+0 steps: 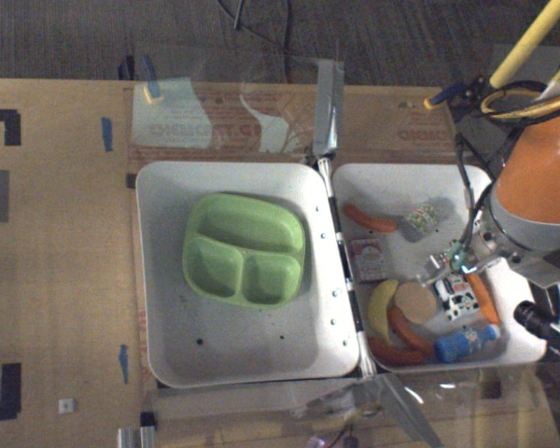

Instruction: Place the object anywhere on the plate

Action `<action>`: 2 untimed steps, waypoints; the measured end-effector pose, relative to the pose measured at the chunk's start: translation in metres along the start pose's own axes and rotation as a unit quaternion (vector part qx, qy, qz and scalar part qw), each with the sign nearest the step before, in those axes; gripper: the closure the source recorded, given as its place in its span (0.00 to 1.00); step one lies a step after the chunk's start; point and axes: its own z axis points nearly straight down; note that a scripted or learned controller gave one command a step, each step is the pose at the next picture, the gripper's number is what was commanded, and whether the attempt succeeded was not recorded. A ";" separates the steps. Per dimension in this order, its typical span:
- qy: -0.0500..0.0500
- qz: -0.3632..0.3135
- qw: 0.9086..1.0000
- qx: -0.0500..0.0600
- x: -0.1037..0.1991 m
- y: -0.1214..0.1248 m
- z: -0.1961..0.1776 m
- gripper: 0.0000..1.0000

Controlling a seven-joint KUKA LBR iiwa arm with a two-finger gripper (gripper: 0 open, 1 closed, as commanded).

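The picking step is judged to be in hand. The green plate is seen in the left bin. The toys are piled in the right bin, so nothing has been placed yet. The arm is reached in from the right, and the claw is hung low over a small box. Whether the claw is clenched cannot be told. Next, one toy must be gripped, lifted and carried left.

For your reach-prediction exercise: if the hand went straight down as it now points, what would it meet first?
Probably the small white carton directly under the hand in the right bin, though depth is hard to judge from above.
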 end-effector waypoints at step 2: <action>0.000 -0.069 0.998 0.000 0.030 0.016 0.015 1.00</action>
